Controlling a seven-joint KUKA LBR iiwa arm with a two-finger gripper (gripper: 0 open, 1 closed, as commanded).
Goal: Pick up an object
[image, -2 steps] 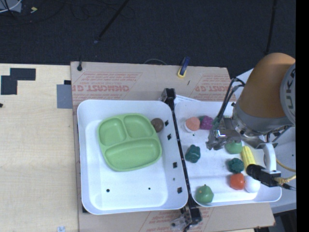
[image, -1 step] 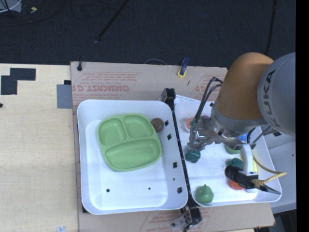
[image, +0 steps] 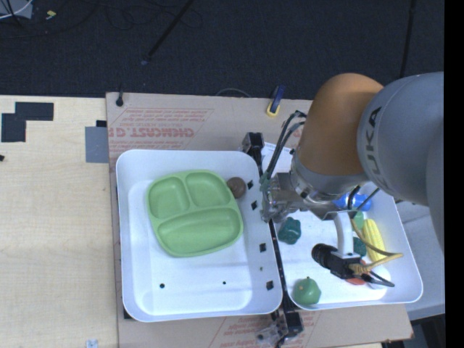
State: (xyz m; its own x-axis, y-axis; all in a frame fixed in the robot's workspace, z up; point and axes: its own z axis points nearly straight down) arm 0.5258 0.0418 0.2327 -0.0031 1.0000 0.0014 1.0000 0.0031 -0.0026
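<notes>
My gripper point(image: 274, 209) hangs low over the left edge of the right bin point(image: 406, 288), close to the divider between the two bins. A small teal object point(image: 291, 231) lies just below and to the right of it in the right bin. A green apple point(image: 307, 291) sits at that bin's front left corner. A yellow corn cob point(image: 373, 238) lies toward the right side, with a blue item point(image: 361, 202) partly hidden behind the arm and a small red piece point(image: 355, 280) near the front. Nothing is visibly held.
The left bin point(image: 138, 281) holds a green divided plate point(image: 194, 212) and a small brown ball point(image: 236, 186) by its right wall. The big grey and orange arm covers the back of the right bin. Cardboard lies under both bins.
</notes>
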